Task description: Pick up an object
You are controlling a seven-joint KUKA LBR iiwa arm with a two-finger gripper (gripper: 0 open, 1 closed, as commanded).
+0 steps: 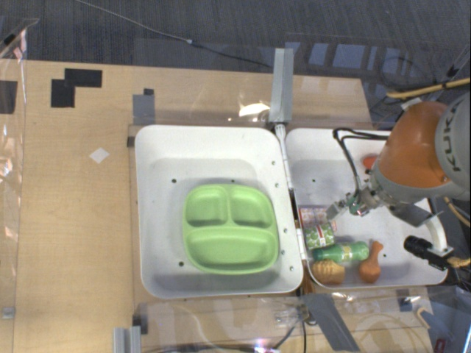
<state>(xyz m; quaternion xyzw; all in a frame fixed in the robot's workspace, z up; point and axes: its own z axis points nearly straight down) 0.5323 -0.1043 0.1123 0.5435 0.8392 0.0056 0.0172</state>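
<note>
Several small items clustered low in right shallow white bin (pixel 324 153), grey two-finger gripper (pixel 352 206) hovering just above, approach step; next, descend onto green plastic bottle (pixel 340 253).

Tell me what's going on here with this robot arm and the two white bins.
The grey arm with the orange band reaches into the right white bin, its two-finger gripper low over the bin floor, just above a cluster of small items: a patterned packet, a green bottle, a tan bread-like piece and an orange drumstick-shaped toy. Nothing looks lifted yet. The left white bin holds a green divided plastic tray.
</note>
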